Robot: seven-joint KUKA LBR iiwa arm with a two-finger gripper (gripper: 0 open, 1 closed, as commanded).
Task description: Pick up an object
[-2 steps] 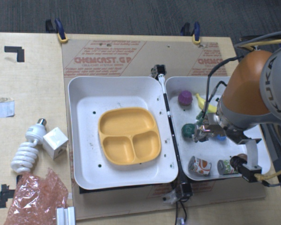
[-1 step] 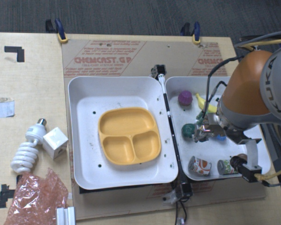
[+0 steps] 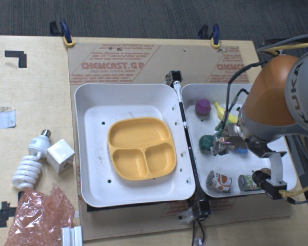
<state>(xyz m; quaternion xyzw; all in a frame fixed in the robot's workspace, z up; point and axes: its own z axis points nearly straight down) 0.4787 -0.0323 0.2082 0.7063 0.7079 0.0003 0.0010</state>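
The end effector (image 3: 225, 145) hangs low inside the right bin (image 3: 190, 94), just beside a green ball (image 3: 206, 142); I cannot tell its grip state. Around it lie a purple ball (image 3: 203, 106) and a yellow banana (image 3: 223, 113) toward the far wall, and two cans (image 3: 219, 181) near the front rim. The arm (image 3: 272, 99) covers the bin's right half. The left bin (image 3: 87, 137) holds a yellow divided tray (image 3: 142, 148), with bare floor along its walls. A bulb (image 3: 31, 160) lies on the table (image 3: 25, 96) to the left.
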